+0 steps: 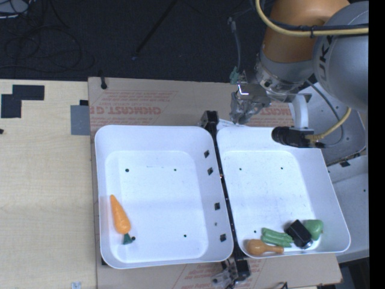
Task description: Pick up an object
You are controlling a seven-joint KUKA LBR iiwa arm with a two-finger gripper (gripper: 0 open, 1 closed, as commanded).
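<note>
Tool (pixel 242 110) above right bin's (pixel 337 209) far rim, its grip state unreadable, carrot (pixel 120 215) well apart in left bin (pixel 102 161), toys (pixel 289 236) clustered in right bin's near corner

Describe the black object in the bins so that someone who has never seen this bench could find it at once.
Start at the right-hand bin and go to its near right corner, where several small things lie in a cluster. The black block sits there between a green pod-shaped toy and a green rounded piece; it alone is dark and boxy.
</note>
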